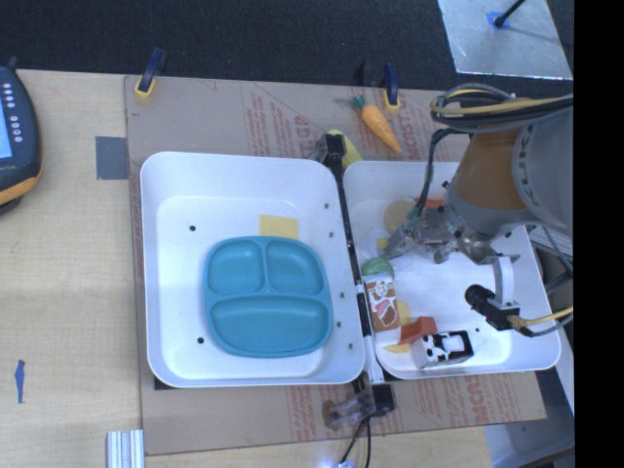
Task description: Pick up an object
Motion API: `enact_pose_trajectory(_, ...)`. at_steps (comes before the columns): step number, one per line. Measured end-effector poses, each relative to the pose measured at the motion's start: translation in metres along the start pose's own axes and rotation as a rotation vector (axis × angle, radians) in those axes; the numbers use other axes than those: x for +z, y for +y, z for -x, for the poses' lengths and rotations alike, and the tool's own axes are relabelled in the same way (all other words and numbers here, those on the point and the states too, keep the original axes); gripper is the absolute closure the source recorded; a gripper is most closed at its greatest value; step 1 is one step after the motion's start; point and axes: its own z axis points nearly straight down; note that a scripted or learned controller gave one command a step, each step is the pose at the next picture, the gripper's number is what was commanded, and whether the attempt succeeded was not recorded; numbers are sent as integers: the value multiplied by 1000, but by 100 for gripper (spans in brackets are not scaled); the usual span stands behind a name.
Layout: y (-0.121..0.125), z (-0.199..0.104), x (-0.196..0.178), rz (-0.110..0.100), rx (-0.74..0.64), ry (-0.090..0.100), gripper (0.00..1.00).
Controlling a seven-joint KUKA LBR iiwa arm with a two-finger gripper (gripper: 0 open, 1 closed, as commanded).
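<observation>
1. Below, we see the gripper (pixel 408 234) lowered in the right bin (pixel 531 359); we cannot tell its opening or hold.
2. Left of it, a blue plate (pixel 267 295) fills the left bin (pixel 166 261).
3. Beside the gripper lies a carton (pixel 381 297); both bins rest on cardboard (pixel 244 105) over the wooden bench (pixel 58 291).

My own wrist covers my gripper (pixel 414 234), and my arm (pixel 517 169) hides part of the right bin (pixel 507 359).

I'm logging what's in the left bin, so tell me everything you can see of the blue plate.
The blue plate is a rounded rectangle that looks like matte plastic, split into three sections: two small ones at the far side, one wide one at the near side. It lies flat in the left bin, near a yellow square.
</observation>
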Motion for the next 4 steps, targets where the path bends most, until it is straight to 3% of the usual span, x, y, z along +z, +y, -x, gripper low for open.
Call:
enact_pose_trajectory(1, 85, 6, -3, 14, -5, -2, 0)
enact_pose_trajectory(2, 16, -6, 0, -2, 0, 1, 0)
enact_pose_trajectory(3, 79, -10, -2, 11, -4, -1, 0)
enact_pose_trajectory(4, 12, -10, 0, -2, -1, 0, 0)
